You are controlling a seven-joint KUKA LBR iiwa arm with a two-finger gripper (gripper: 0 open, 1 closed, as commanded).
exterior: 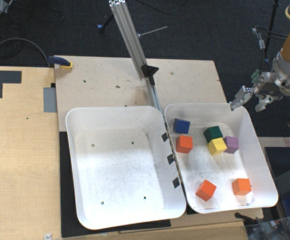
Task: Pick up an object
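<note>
While the arm reaches in from the right of the camera view, its gripper hangs just outside the upper right corner of the right bin, above the dark floor beyond the counter. Its two fingers are spread apart with nothing between them, one pale fingertip pointing toward the bin's rim.

Seven blocks lie loose in the right bin. A blue block sits near the upper left, with an orange block just below it. Toward the middle right, a green block, a yellow block and a purple block crowd together, the yellow one touching both neighbours. Two more orange blocks rest near the front: one at the centre, turned at an angle, the other by the right wall.

Beside it, the left bin shows a speckled white floor. A slanted aluminium rail rises from the counter behind the bins, and a blue-and-yellow clamp grips the counter's far left corner.
</note>
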